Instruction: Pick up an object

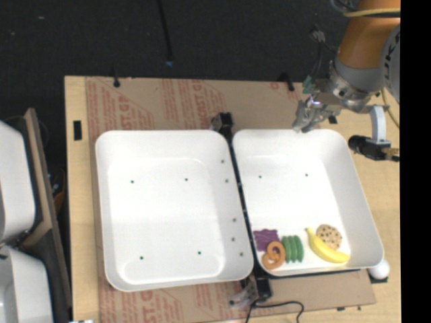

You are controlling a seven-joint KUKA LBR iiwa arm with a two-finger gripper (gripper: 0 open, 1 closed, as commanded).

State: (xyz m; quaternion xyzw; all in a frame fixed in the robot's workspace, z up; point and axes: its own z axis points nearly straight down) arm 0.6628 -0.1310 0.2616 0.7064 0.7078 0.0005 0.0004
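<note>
Several small items lie along the near edge of the right bin (pixel 337 155): a purple piece (pixel 266 237), an orange ring (pixel 274 255), a green ridged piece (pixel 293 247), a yellow banana (pixel 327 250) and a speckled brown cookie (pixel 328 234). My gripper (pixel 308 122) hangs over the far rim of that bin, well away from the items, with nothing seen between its fingers. The grey wrist with its orange band (pixel 372 19) rises to the upper right.
The left bin (pixel 114 180) sits beside the right one on a cardboard sheet (pixel 161 106). A black clamp (pixel 222 122) stands at the bins' far junction and another (pixel 256 289) at the near one. A black fixture (pixel 369 147) juts at the right.
</note>
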